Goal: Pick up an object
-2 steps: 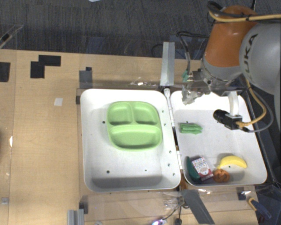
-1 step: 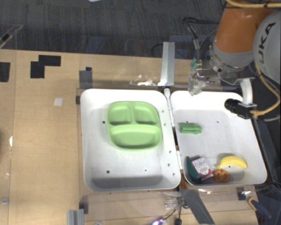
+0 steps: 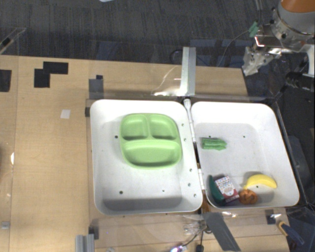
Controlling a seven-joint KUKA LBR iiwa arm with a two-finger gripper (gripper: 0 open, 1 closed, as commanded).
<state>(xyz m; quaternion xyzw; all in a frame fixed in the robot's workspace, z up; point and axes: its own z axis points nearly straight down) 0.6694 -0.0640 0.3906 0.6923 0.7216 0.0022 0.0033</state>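
While hanging past the far right corner of the bins: gripper [image 3: 256, 61], clear of both bins and touching none of their contents.
Gripper state: cannot be told from this view; nothing seen held.
Arm: grey wrist with orange band [image 3: 297, 5], directly behind and right of the gripper.
Right bin [image 3: 275, 123]: white, shallow, on the near side of the gripper and mostly to its left; holds all the loose objects.
Green block [image 3: 214, 143]: small, lying flat near the right bin's left wall, nearer the camera than the gripper and to its left; apart from the other objects.
Banana [image 3: 261, 182]: yellow, in the right bin's near right part, almost straight toward the camera from the gripper, well apart from it.
Brown-orange lump [image 3: 248, 197]: just beside the banana on its near left side; kind not clear.
Red-and-white packet [image 3: 226, 186]: left of the lump, leaning on a dark green item [image 3: 213, 187] at the near wall.
Left bin [image 3: 106, 147]: white, well to the left of the gripper.
Green divided plate [image 3: 150, 140]: three compartments, flat in the left bin, far from the gripper.
Surface [image 3: 44, 162]: pale wood, with black marks [image 3: 49, 73] at far left.
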